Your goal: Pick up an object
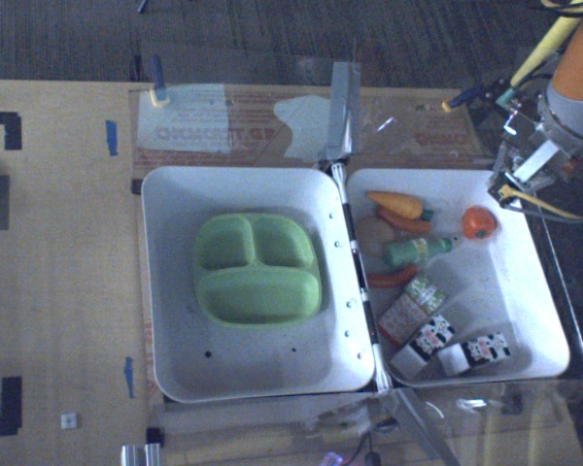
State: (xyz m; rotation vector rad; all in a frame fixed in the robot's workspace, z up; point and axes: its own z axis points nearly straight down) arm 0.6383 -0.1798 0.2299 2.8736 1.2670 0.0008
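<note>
Camera view, approach stage by the look of things: end effector [517, 178] poised above the far right corner of the right bin [552, 309], close to the table's [58, 260] far right corner, with nothing visibly gripped. Impossible to tell whether released or clenched from this angle. No object lifted, so the task barely begun.

Next move, as a judgement: settle on one target, travel toward the table's near edge and down into the bin, arrive unclenched, then close on something with free space around. Best candidate probably the tomato [478, 222], alone on the bin floor, well apart from the clutter and nearest the end effector. Round, though, so liable to roll or pop out unless caught across the middle.

Containers, left to right:

- **Left bin** [157, 260], at the middle of the table: one green divided plate [257, 268], flat at its centre.
- **Right bin**, toward the table's right edge, meeting the left bin along a shared rim and crowded along that side.
  - At the far end, a carrot [398, 203] beside a brownish lump [371, 229], too blurred to name.
  - Next, a green bottle [418, 251] on its side, with a red pepper [391, 278] just beside.
  - Toward the near edge, a printed carton [411, 311] lying flat.
  - Last, two small cow-patterned cartons [429, 336] near each other.
</note>
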